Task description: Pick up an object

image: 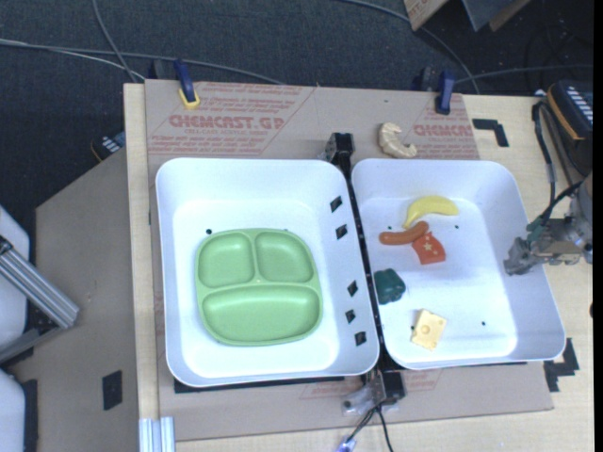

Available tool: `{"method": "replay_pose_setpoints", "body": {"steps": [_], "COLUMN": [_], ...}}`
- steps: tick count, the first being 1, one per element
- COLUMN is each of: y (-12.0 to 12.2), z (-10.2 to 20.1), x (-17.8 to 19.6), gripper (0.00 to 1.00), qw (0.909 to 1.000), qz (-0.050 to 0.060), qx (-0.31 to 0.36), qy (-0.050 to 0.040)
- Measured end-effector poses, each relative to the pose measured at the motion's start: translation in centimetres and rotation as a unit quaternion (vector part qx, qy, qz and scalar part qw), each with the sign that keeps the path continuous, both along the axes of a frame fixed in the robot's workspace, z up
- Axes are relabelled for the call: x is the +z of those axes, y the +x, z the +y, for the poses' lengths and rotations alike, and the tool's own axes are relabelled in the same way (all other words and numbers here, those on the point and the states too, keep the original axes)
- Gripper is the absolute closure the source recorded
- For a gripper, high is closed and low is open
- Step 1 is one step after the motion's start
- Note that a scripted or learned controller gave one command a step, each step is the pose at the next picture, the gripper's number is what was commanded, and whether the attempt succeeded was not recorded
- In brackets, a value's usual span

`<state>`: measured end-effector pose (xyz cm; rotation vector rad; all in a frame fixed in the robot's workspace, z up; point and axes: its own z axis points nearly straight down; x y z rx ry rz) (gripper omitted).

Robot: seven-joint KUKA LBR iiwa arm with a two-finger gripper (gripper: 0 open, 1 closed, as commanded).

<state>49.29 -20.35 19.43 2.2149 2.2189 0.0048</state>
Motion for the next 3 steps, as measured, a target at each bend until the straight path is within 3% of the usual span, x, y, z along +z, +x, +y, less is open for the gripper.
{"method": "replay_pose_setpoints", "body": {"steps": [1,2,3], "y": [-0.2,-0.1,2.0], "z": [0.3,0.3,6.1], "x": [6.4,9.5,8.7], "gripper": [1.00,1.00,1.00], "qw": [1.0000,1.0000,1.0000], "qz": [-0.001,0.001,0.004], "qx": [0.000,0.000,0.002], "qy": [-0.0002,0.0003,0.0024]}}
